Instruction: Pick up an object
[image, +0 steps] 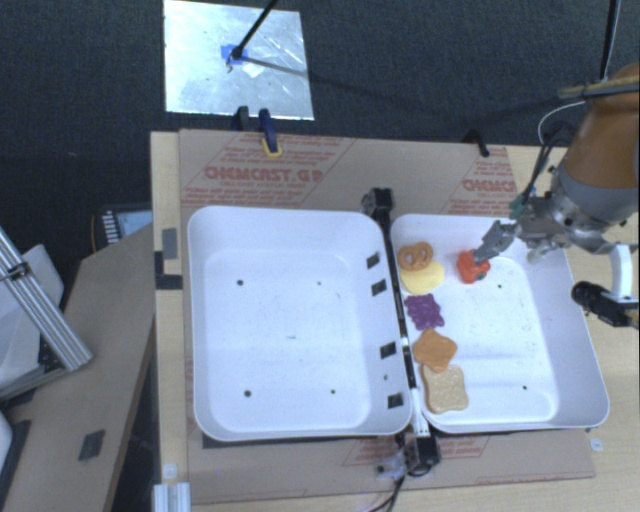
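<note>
Several toy foods lie in the right bin (560, 340). A small red-orange piece (467, 267) sits near the bin's far side. My gripper (482, 256) reaches in from the right and slants down to the red piece's upper right edge, touching or nearly touching it. Along the bin's left wall are a brown pretzel (415, 256), a yellow piece (422, 278), a purple grape bunch (425, 312), an orange-brown piece (435, 349) and a slice of toast (446, 389).
The left bin (215, 300) stands beside the right one, with black clips (385, 290) along the shared wall. Both rest on a cardboard sheet (300, 170). A shiny foil square (237, 60) lies beyond the bench.
</note>
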